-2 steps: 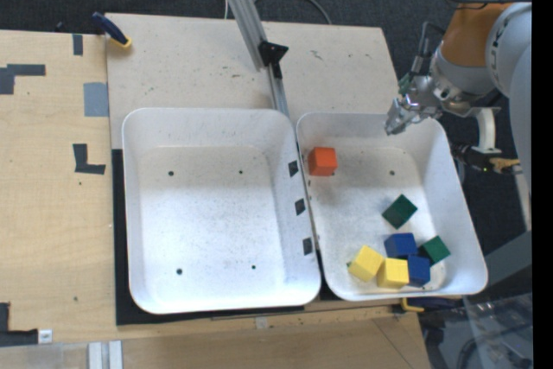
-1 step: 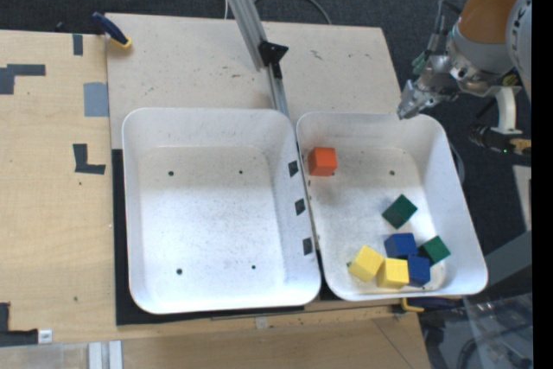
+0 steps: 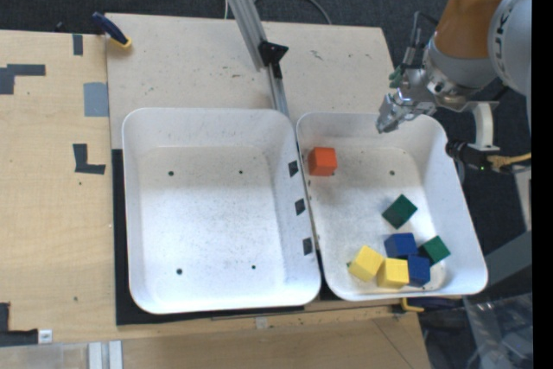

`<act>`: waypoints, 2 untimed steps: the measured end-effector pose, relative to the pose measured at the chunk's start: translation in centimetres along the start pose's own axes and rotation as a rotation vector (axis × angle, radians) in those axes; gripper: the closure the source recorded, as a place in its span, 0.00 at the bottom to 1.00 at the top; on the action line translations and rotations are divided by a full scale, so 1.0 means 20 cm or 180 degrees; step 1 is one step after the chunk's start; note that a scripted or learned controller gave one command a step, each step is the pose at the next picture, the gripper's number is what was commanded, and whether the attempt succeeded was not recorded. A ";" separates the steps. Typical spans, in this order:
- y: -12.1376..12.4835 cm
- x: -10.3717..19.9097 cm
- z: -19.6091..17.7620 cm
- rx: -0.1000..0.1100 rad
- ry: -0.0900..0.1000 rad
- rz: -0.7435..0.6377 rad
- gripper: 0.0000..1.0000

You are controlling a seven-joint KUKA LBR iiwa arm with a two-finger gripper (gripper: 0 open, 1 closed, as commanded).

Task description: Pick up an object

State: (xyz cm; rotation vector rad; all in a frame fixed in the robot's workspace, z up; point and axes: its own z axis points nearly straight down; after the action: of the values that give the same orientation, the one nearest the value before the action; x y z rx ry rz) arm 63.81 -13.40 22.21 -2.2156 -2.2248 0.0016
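Observation:
The right bin (image 3: 458,212) holds an orange cube (image 3: 323,161) near its far left corner. A dark green block (image 3: 399,211) lies mid-right. Near the front right corner sit two yellow blocks (image 3: 366,263) (image 3: 396,272), blue blocks (image 3: 401,245) and a small green block (image 3: 435,250), bunched together. My gripper (image 3: 390,118) hangs over the far right corner of this bin, above the rim, well right of the orange cube and apart from every block. Nothing shows between its fingers.
The left bin (image 3: 130,186) stands beside the right one. A slanted metal rail (image 3: 246,9) crosses the back of the bench down to the bins' shared edge. A blue-and-yellow tool (image 3: 112,29) lies far left at the back.

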 end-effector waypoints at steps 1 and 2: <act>-0.13 0.22 -0.05 0.0002 0.0005 -0.0002 1.00; -0.29 0.47 -0.06 0.0005 0.0004 -0.0004 1.00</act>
State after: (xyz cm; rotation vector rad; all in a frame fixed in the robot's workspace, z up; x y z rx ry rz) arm 58.07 -4.07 23.44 -2.2129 -2.2248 0.0019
